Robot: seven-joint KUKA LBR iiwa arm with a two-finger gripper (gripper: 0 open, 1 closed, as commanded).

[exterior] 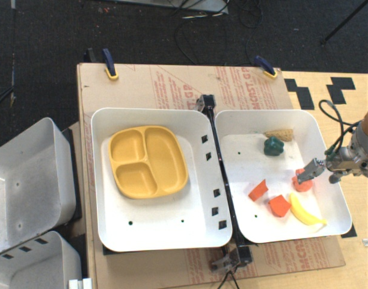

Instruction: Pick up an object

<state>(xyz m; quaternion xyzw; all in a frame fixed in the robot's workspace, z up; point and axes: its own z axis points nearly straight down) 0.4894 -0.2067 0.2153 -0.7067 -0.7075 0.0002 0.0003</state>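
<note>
Over the right bin's point(334, 161) glossy floor, metal tool point(306, 174), grip state unclear, above a round red piece point(302, 184).

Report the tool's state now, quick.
Tool: cannot be told. It sits low in the right bin, right at a small red object.

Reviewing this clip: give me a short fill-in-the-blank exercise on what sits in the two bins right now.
1. The yellow divided plate lies in the ____ bin.
2. The banana in the right bin is coloured ____.
3. The teal object lies nearer the bin's ____ edge than the banana does.

Missing words: left; yellow; far
</note>
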